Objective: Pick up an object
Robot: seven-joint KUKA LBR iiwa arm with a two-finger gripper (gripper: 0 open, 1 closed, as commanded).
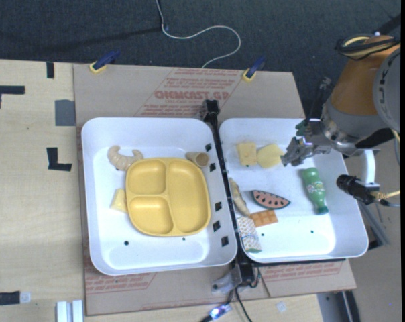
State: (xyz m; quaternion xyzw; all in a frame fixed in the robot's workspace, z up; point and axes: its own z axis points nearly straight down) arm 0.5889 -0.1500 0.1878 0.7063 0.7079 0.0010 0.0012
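Observation:
My gripper [295, 153] hangs over the right bin [336, 240], near its far side, just right of a pale yellow round piece [269, 155] and a yellow block [247, 153]. Nothing shows between its fingers. A green bottle [315, 190] lies below and to the right of it. A dark watermelon-slice piece [269, 198], an orange cracker [263, 219], a tan strip [239, 197] and a patterned packet [248, 233] lie toward the bin's left and near side.
The left bin [98, 180] holds a yellow divided plate [167, 196], a tan curved piece [121, 157], a small brown piece [200, 158] and a yellow wedge [118, 200]. A black divider [219, 180] runs between the bins. A black handle [353, 185] juts from the arm at right.

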